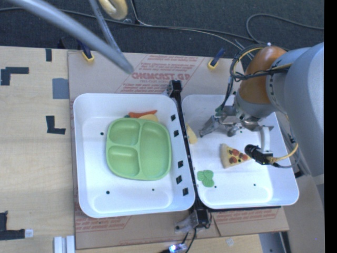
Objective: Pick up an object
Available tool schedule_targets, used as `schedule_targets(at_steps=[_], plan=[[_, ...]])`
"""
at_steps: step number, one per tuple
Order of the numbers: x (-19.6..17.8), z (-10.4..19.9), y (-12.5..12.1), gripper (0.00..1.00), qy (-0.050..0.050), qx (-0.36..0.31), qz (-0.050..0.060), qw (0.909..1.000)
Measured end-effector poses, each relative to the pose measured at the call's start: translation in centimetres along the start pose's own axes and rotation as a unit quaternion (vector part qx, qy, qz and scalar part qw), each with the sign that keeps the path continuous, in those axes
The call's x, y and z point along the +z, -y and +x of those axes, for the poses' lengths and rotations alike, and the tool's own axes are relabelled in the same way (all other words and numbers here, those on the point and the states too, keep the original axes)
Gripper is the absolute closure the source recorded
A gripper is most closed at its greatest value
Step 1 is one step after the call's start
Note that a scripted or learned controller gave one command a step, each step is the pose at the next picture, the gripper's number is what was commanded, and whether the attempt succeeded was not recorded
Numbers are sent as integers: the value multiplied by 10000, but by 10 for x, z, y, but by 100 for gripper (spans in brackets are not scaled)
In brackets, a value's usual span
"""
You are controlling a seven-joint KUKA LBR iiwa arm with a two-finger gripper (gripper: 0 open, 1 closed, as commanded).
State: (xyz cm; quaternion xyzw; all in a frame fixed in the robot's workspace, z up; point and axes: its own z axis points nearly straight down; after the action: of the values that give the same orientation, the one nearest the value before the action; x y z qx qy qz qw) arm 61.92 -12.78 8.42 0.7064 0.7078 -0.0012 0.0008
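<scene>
arm: grey KUKA arm (300, 88) with orange band reaches in from the right, wrist over the right bin (284, 194)
gripper: gripper (208, 128) low over the upper-left part of the right bin, pointing toward the divider between the bins
fingers: metal fingers (202, 130) look spread a little, nothing seen between them; tips blurry, so opening is a rough read
target guess: pizza slice toy (234, 155) is the nearest clear candidate, lying flat on the right bin floor, near the gripper but apart from it, down and to the right of the tips
other right bin items: small green piece (205, 178) near the bin's lower-left corner; pale yellow piece (191, 136) against the left wall, just beside the tips
left bin: left bin (89, 194) holds a green divided plate (139, 147) lying flat; an orange piece (143, 113) and a yellowish bit peek out behind its top edge
handling, pizza: judged light, rigid plastic, thin and flat, likely slick; low profile gives little to pinch
where to grip: across the narrow width of the wedge, fingers straddling both long edges, pressed close to the bin floor
handling, plate: wide, too broad for the fingers except at a rim
risk: flat toy may slide or tip out on closing
progress: nothing held yet, grasp not made
table: table (31, 157) wooden, with a cardboard sheet under the bins
</scene>
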Motion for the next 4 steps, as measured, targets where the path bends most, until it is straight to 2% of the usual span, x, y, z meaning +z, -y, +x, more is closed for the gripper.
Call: schedule_targets(at_steps=[1,2,4], plan=[[-12,1,-1,100,-2,-7,-15,10000],[-58,7,4,100,-18,-1,-16,10000],[-175,6,2,100,-11,1,-29,10000]])
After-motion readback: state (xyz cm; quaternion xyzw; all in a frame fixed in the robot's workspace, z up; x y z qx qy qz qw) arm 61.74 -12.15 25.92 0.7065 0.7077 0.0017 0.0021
